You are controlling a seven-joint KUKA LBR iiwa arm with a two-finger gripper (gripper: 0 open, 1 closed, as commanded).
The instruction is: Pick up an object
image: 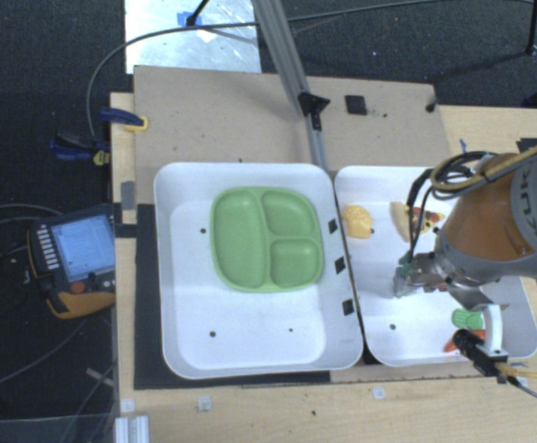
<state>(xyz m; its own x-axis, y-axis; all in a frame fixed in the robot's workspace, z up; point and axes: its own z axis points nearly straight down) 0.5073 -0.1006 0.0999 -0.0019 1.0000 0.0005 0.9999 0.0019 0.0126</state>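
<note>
Hanging over the right bin [379,340], the jaws [409,280] sit low above its white floor, but honestly can't tell if they're wide or narrow from up here. A yellow object [358,221] lies in that bin near its left wall, well apart from the jaws, and a green piece [467,319] sits toward its near right corner. Left of that bin, the other bin [185,340] has a green divided plate [267,238] in it.
</note>
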